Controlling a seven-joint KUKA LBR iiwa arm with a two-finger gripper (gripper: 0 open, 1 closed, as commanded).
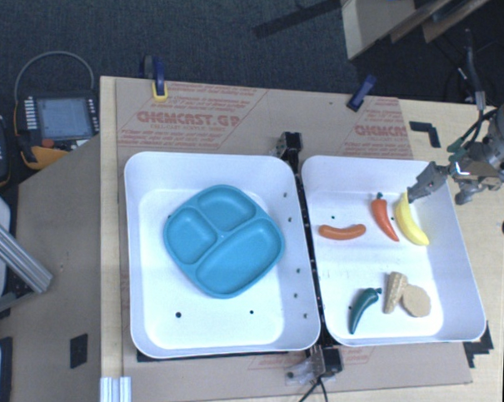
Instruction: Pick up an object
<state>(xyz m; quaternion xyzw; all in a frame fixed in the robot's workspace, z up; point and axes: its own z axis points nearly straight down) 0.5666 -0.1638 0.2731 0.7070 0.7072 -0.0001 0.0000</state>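
Banana point(412, 225) lies at the right bin's point(454, 246) far right side, tip just under the gripper point(421, 188).

The claw hangs at the bin's upper right edge with nothing between its fingers; how wide they stand I cannot tell. To grasp well, it should straddle the banana's middle, clear of the red pepper point(385, 218) just beside it.

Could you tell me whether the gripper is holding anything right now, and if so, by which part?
Nothing is held. The gripper hangs over the right bin, just above the banana's upper end, with nothing between its fingers.
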